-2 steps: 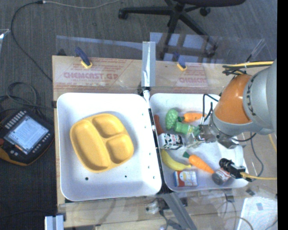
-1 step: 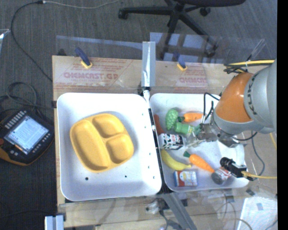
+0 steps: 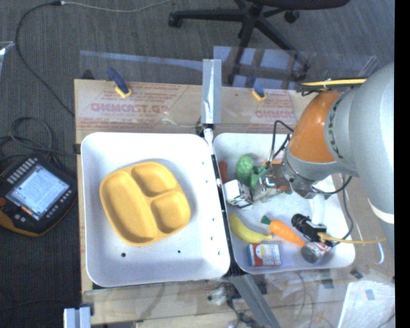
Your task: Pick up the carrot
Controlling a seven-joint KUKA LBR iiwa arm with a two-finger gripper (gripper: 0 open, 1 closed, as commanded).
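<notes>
Carrot lies in the right bin, near its front, pointing toward five o'clock, a banana just beside its leafy end. The claw hangs at about ten o'clock from it, apart, holding nothing; whether it is spread I cannot tell. Best to center over the carrot's middle and close across its width.

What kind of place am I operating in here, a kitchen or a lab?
Likely a robotics lab, not a kitchen: two white bins clamped to a bench, a teach pendant on the carpet, and an office chair base behind.
</notes>
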